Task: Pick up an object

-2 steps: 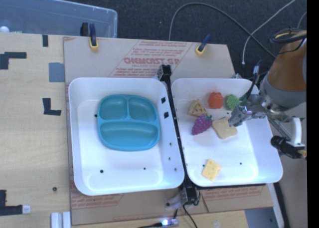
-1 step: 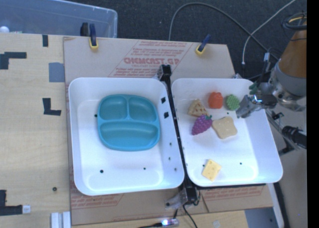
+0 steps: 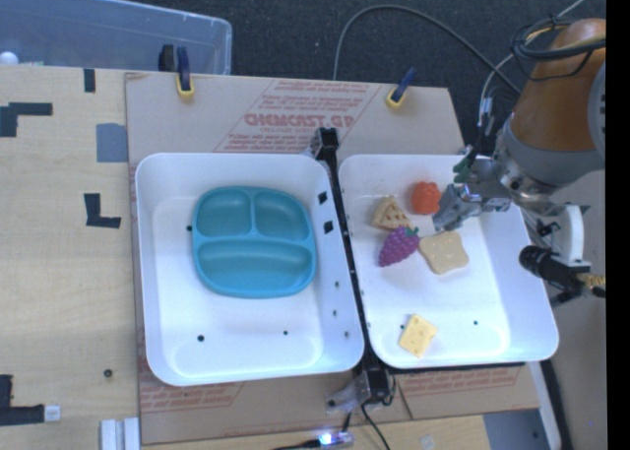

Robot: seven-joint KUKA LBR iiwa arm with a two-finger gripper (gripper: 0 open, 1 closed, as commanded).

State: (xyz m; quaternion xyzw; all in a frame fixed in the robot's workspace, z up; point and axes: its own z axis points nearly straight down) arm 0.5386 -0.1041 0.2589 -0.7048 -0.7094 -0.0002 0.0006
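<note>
I see two white bins side by side on the surface. The left bin (image 3: 157, 271) has a blue plate (image 3: 254, 241) with three parts sitting near its middle.

The right bin (image 3: 492, 330) has five small toy foods. Four of them crowd together near the bin's far edge. A red tomato (image 3: 424, 196) sits closest to that edge. A tan wedge with holes (image 3: 390, 213) is just beside it, toward the wall shared with the left bin. A purple bunch of grapes (image 3: 399, 245) lies just below the wedge, and its long side slants from the far right down to the near left. A tan piece of bread (image 3: 444, 252) lies just beside the grapes. A yellow cheese block (image 3: 417, 335) sits alone near the bin's near edge, tilted like a diamond.

The hand (image 3: 455, 204) is low over the far right part of this bin, between the tomato and the bread. I cannot tell how far it is open, and I see nothing in it.
</note>
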